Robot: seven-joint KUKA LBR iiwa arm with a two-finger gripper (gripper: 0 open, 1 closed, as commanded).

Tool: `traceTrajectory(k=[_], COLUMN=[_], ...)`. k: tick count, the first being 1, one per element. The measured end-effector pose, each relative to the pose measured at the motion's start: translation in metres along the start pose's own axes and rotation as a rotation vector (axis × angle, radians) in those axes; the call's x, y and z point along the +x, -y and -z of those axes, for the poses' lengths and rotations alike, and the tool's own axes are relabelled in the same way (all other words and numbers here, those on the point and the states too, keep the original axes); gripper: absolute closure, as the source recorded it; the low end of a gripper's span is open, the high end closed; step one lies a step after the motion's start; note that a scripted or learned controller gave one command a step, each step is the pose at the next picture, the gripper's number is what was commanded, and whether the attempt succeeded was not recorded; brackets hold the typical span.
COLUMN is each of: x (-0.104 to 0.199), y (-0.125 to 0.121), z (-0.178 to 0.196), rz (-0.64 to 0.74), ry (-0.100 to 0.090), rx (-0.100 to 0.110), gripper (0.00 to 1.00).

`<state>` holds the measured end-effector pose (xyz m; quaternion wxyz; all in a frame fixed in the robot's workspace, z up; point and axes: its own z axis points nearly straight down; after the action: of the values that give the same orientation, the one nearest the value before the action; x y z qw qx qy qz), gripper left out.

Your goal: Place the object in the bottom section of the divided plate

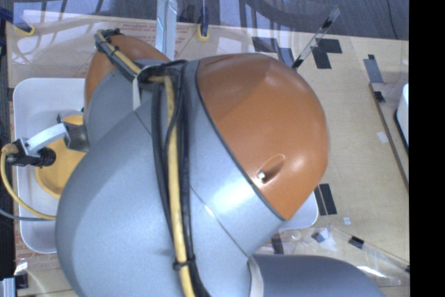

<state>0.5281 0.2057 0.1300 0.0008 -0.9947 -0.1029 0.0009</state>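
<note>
Overhead slanted view, lens seemingly very near the arm (208,177) (bench (354,122) beyond).

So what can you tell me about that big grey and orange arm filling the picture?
The arm is bulky, made of smooth grey shells with a glossy orange dome-shaped band that looks like painted metal or plastic. Black and yellow cables run along its back. It stretches leftward over the white bin, hiding most of it, and a yellow plate shows beside it.

Glossy orange arm shell (261,129); pale wooden bench (354,142).
</note>
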Motion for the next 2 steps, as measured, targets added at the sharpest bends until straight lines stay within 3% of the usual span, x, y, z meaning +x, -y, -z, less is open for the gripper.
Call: traceTrajectory(k=[1,2], x=[-0.004,0.056], y=[-0.015,-0.021], z=[0.068,-0.009], rz=[0.124,0.001], ry=[-0.001,0.001], rx=[-0.001,-0.003], gripper=[1.0,1.0])
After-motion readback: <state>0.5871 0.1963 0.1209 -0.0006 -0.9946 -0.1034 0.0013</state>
